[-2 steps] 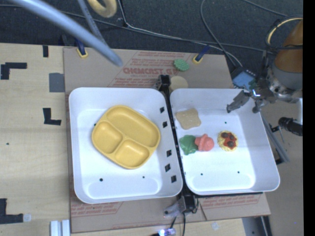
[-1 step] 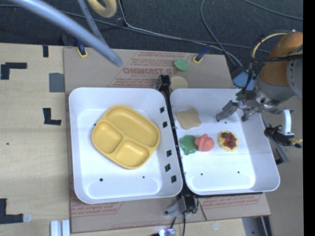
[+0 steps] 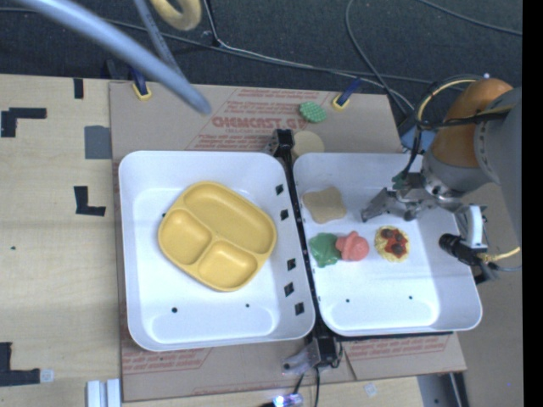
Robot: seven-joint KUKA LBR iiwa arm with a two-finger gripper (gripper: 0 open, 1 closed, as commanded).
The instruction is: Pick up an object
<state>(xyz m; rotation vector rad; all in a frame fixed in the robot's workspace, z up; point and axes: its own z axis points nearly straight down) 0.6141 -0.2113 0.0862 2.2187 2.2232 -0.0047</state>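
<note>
The surface (image 3: 51, 227) is pale wood with a cardboard sheet (image 3: 246, 117) under two white bins set side by side. The left bin (image 3: 153, 312) holds a yellow tray (image 3: 217, 235) with three compartments, lying at a slant near the bin's middle. The right bin (image 3: 424, 312) holds four small things in its upper half. A tan, bread-like piece (image 3: 324, 203) lies near the divider. Below it a green piece (image 3: 323, 250) and a pink piece (image 3: 353, 247) touch each other, and just to their right lies a yellow piece with red spots (image 3: 393, 243). The arm (image 3: 475, 142), grey with an orange band, reaches in from the right over the right bin's upper right part. Its pincer (image 3: 392, 203) sits low between the tan piece and the spotted piece, above the latter; whether its fingers are apart or together cannot be told, and nothing shows between them. A small green item (image 3: 311, 111) rests on the cardboard beyond the bins.
</note>
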